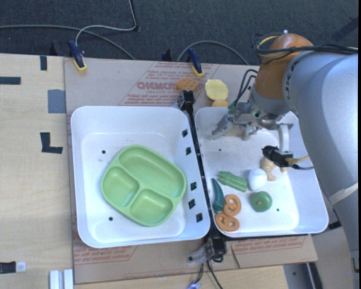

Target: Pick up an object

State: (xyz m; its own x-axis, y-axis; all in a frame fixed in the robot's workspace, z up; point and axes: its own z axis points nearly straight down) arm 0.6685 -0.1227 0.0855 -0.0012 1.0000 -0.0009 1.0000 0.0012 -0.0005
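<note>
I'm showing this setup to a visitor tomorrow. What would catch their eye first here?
The large green divided plate lying in the left bin stands out most. The big grey arm with its orange band reaches in from the right, its gripper over the right bin's far part. Toward that bin's front sits a cluster of small things: orange rings, a green ball, a white ball.

Arm (325, 95) from right, fingers (219, 129) apart.

Arm (325, 101) cut off at right edge, covers right bin's (295, 218) far-right corner. Gripper (219, 129) blurred, shape unclear. Tan thing (268, 167) by white ball (257, 177) partly hidden, unidentifiable. Bench (24, 191) cropped left and bottom.
</note>
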